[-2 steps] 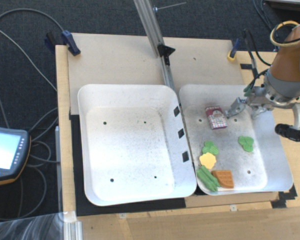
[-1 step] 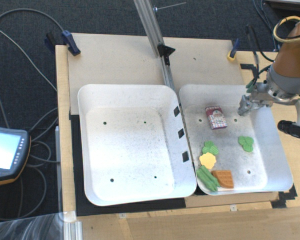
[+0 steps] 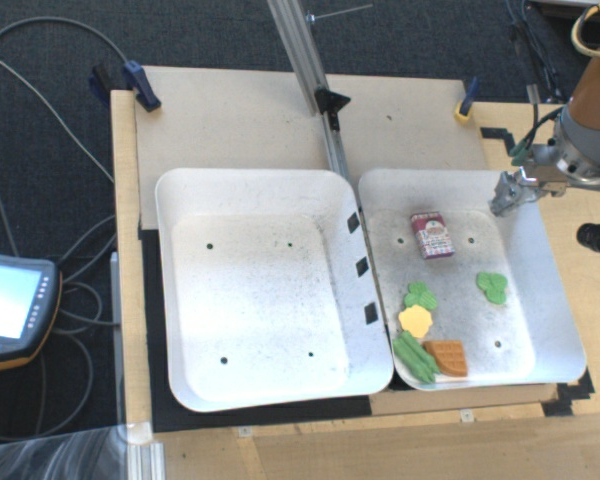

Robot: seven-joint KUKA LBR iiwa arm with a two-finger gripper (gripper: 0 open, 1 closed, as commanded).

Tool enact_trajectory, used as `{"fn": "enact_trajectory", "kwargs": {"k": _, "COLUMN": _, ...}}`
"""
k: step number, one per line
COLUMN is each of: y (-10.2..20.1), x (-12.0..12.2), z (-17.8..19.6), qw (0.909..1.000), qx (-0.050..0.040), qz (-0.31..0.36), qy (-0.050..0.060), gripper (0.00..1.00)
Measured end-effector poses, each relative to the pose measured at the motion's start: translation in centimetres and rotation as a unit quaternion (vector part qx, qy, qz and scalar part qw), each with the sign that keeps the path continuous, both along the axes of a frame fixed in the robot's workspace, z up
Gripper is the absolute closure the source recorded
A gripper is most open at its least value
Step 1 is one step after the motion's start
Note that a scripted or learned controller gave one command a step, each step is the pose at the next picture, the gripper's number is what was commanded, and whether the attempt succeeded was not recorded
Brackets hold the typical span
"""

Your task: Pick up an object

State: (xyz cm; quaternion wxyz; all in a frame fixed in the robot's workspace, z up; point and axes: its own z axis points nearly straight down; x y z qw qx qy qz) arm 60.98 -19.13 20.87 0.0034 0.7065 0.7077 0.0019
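**Over the right bin's far right edge: gripper position and visibility limits**

At the right of the camera view, the arm (image 3: 587, 133) enters the frame and is cut off by the picture edge; its base and most of its links lie outside the view. An orange band shows at the top right corner, partly cropped. The gripper (image 3: 507, 194) sits at the far right rim of the right bin (image 3: 540, 258), over the rim area and apart from every object in the bin. It appears small and grey against the pale bin wall, and whether the pincer is apart or together cannot be told. Nothing is seen between its tips.

Contents of the right bin:
- A small maroon carton (image 3: 432, 235) lies near the bin's middle, toward the far side, well apart from the gripper. Its label print is too small to read.
- A green leafy piece (image 3: 493, 287) lies to the right of centre, alone.
- A second green leafy piece (image 3: 419, 296) touches a yellow piece (image 3: 415, 320) just in front of it.
- A long green item (image 3: 414, 357) lies at the near left corner beside an orange ridged block (image 3: 447, 358); the two appear to touch. What these items are cannot be made out.

The left bin (image 3: 180, 268) shows a speckled white floor. A slanted metal pole (image 3: 298, 48) crosses the upper view and meets the gap between the bins, hiding part of the bench (image 3: 230, 118) behind it. A screen device (image 3: 10, 306) is cut off at the left edge.
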Motion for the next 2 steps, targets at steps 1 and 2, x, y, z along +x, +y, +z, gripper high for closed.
{"fn": "enact_trajectory", "kwargs": {"k": 1, "y": 0.0, "x": 0.2, "z": 5.5, "qw": 1.0, "qx": -0.0003, "qz": 0.0, "qy": -0.001, "gripper": 1.0}}
{"fn": "enact_trajectory", "kwargs": {"k": 2, "y": 4.9, "x": -0.4, "z": 4.2, "qw": 1.0, "qx": 0.0026, "qz": 0.002, "qy": 0.005, "gripper": 1.0}}
